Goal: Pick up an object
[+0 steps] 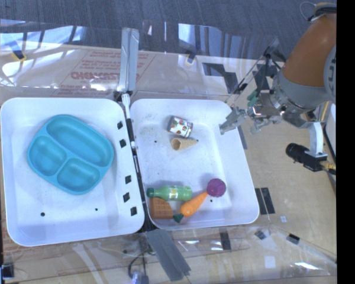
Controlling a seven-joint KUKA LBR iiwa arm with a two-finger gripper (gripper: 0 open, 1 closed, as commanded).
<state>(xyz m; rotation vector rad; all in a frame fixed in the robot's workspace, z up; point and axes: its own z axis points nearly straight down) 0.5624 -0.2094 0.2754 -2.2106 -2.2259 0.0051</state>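
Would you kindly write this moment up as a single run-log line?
arm: over right bin's right rim | gripper: holds nothing | right bin: can, cone, bottle, carrot, purple ball | left bin: blue plate

Robotics lab: bench w/ two white bins [23, 229], clear acrylic guards [183, 46], toy food.

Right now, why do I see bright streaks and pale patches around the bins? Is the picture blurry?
In the camera view, the streaks are glare off clear panels behind the bins; the left bin looks evenly lit, with soft shadows under the blue tray. The toys stay fairly sharp, like the carrot, while the gripper looks slightly soft.
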